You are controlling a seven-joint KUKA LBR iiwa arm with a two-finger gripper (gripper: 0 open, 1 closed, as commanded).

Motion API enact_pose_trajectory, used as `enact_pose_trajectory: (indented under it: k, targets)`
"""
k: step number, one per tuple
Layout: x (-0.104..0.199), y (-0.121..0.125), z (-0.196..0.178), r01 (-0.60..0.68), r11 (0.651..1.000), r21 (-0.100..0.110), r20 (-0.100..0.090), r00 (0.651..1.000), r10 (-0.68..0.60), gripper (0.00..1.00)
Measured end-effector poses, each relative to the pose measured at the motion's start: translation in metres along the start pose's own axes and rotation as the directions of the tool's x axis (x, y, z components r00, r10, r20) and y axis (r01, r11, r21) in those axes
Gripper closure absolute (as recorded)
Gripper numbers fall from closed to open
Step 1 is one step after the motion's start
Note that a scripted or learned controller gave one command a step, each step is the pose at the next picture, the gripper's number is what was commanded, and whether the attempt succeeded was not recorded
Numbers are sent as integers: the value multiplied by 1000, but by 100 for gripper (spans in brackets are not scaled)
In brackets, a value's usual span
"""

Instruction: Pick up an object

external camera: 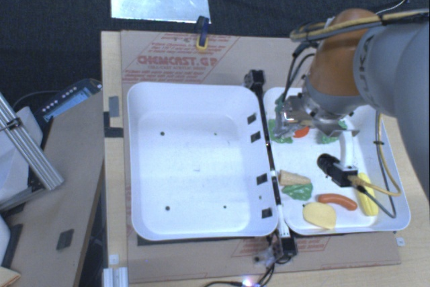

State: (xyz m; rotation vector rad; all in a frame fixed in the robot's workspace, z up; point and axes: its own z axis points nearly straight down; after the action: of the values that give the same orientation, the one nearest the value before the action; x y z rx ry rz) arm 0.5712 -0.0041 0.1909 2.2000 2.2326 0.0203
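The gripper (285,119) hangs low inside the right bin (356,228), near that bin's far left corner. Its own body hides the tips, so I cannot tell whether it is released or clenched. A green leafy piece (277,132) lies directly beneath it, possibly touching it, with a small red piece (302,133) just beside and another green piece (329,139) further toward the bin's middle. In the bin's near half lie a tan wedge (294,179) against the left wall, a green leaf (298,191) touching it, a yellow chunk (320,215), a red sausage (338,201) and a long yellow piece (367,197) near the right wall.
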Motion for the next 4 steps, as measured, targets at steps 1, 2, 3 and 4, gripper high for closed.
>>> enact_pose_trajectory:
  k: [1, 2, 3, 4]
  targets:
    - [24, -56, 6, -8, 1000, 17, 2, 1000, 8, 100]
    - [53, -4, -12, -7, 1000, 7, 3, 1000, 7, 100]
    - [9, -88, 7, -19, 1000, 21, 5, 1000, 19, 100]
    - [129, -63, -57, 2, 1000, 6, -2, 1000, -2, 100]
